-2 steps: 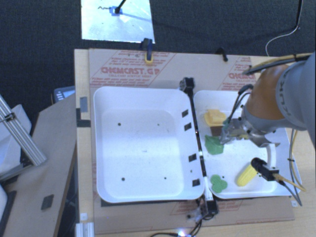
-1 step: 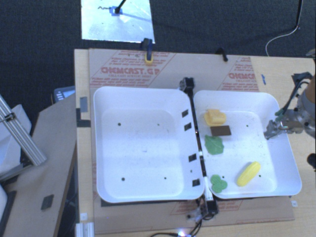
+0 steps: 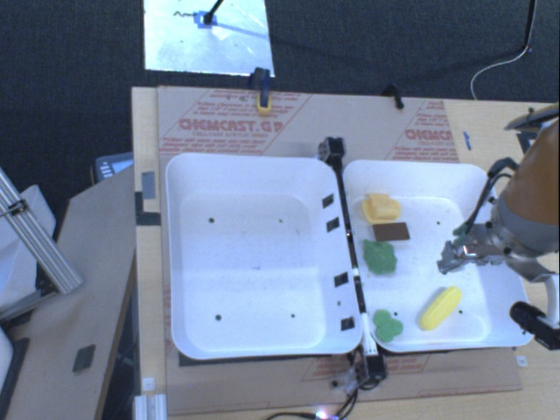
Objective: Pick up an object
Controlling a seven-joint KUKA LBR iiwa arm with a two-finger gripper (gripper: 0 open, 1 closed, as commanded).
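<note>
The right bin [image 3: 455,182] holds a pale yellow block [image 3: 381,207] near its left wall, a brown rectangular piece [image 3: 391,232] just below it, and a green lumpy toy [image 3: 380,257] under that. A second green toy [image 3: 387,325] lies at the bin's front left corner, and a yellow corn-shaped toy [image 3: 440,308] lies at an angle near the front. My gripper [image 3: 451,258] hangs over the right part of this bin, above and slightly right of the corn toy. I see nothing held in it.
The left bin [image 3: 254,261] sits beside the right one, with black clips along the shared wall [image 3: 343,252]. A cardboard sheet [image 3: 236,125] lies under both bins. A shiny metal plate [image 3: 206,24] lies at the back, and a yellow clamp [image 3: 262,103] stands at the board's far edge.
</note>
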